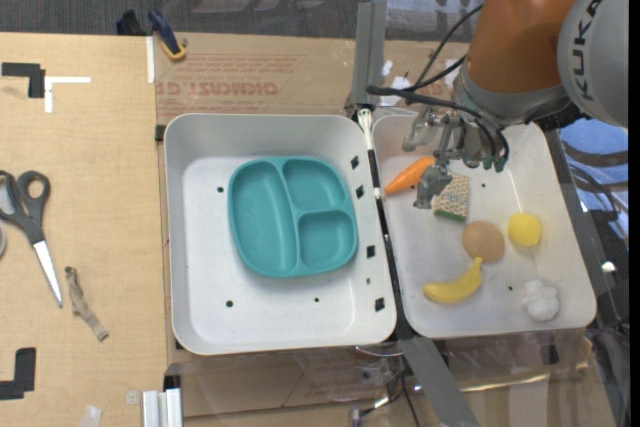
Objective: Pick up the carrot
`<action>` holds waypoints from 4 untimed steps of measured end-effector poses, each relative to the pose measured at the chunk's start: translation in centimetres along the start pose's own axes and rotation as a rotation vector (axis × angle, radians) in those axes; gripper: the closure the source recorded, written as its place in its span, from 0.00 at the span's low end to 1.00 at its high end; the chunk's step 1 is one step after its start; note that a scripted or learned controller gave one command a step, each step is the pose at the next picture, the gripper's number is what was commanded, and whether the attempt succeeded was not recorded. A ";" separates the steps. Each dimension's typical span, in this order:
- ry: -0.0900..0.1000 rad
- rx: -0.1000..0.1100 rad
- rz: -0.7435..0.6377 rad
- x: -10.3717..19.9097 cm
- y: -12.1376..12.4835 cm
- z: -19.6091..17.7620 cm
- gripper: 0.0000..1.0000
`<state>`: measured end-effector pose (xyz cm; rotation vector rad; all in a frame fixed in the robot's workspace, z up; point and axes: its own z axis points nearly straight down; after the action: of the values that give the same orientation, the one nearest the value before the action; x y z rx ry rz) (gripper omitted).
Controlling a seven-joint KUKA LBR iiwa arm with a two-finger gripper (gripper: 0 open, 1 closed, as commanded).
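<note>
Overhead, two shallow white plastic bins sat side by side on a bench of pale board and brown cardboard. The left bin point(190, 245) had smooth, rounded walls and held a teal plate point(294, 216) of moulded plastic, a rounded rectangle split into three compartments. The right bin point(570, 300) carried a scatter of small things: a curved yellow banana point(455, 286) near the front, a round tan ball point(483, 239) just behind it, a yellow lemon point(524, 230) to its right, a lumpy white object point(541, 299) in the near right corner, and a speckled sponge point(453, 199) with a green edge.

The grey arm point(560, 25), glossy, with a broad orange band, reached in from the right over the far part of the right bin. Its gripper point(433, 188) pointed down with dark metal fingers point(428, 190) at the sponge's left side; whether they were parted or closed could not be told, and nothing was plainly seen between them.

The carrot point(409, 176) lay in the far left part of the right bin, close to the wall dividing the bins, just left of the fingers. Whether it touched them could not be judged. It was bright orange, smooth and tapered, lying at a slant with its thin end toward the near left.

On the board at the far left lay scissors point(30, 220) with grey handles.
</note>
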<state>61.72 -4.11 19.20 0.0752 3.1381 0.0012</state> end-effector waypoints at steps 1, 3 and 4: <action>-0.003 0.001 0.100 -2.5 -6.1 4.1 0.00; -0.003 0.000 0.068 -2.9 -5.3 9.8 0.00; -0.004 0.001 0.494 -3.0 -6.0 9.8 0.00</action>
<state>64.48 -10.23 9.43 0.8390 3.0207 0.0001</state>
